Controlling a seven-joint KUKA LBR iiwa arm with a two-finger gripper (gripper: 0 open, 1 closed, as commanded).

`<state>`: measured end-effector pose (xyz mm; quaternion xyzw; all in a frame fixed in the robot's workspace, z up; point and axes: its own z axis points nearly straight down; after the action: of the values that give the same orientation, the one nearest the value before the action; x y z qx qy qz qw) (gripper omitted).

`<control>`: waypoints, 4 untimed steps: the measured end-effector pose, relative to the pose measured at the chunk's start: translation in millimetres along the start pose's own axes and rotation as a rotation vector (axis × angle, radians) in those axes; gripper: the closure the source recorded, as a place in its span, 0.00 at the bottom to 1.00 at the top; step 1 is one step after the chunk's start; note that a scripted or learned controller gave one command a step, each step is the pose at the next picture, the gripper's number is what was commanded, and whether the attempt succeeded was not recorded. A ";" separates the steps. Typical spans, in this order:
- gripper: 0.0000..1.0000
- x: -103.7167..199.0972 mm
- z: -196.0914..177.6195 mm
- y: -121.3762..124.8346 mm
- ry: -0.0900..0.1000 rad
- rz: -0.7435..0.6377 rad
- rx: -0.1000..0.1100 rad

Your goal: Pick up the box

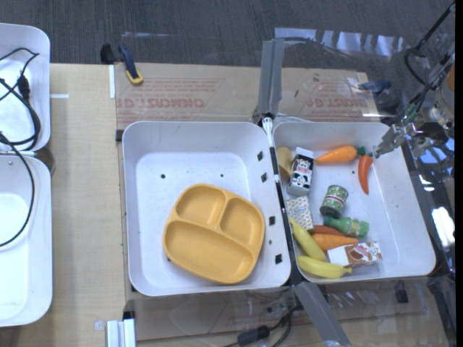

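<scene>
A small black-and-white box (301, 170) lies near the upper left corner of the right bin (418, 215), against the divider. A second, orange-and-white box (360, 254) lies near the bin's front edge, beside a banana (323, 268). My gripper (383, 147) hangs over the bin's upper right corner, next to the tip of a red chili (364, 174) and just right of an orange carrot (336, 155). It stands well to the right of the black-and-white box and far behind the orange one. Nothing shows held in it.
The right bin also holds a green can (333, 201), a green bottle (351, 227), a second banana (307, 240), another carrot (331, 241) and a patterned packet (299, 212). A yellow divided plate (214, 233) lies in the left bin (145, 194). Cables hang at the upper right.
</scene>
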<state>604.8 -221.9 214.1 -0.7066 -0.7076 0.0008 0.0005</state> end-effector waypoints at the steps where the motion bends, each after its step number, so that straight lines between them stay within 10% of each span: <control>1: 0.00 28.0 122.7 -34.4 0.000 -0.015 -0.001; 2: 1.00 27.0 113.4 -34.3 0.000 -0.012 -0.002; 3: 0.00 27.0 113.4 -34.3 0.000 -0.011 -0.002; 4: 1.00 25.8 104.4 -34.3 -0.001 -0.009 -0.002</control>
<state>570.2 -196.2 109.8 -0.7034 -0.7108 0.0006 -0.0006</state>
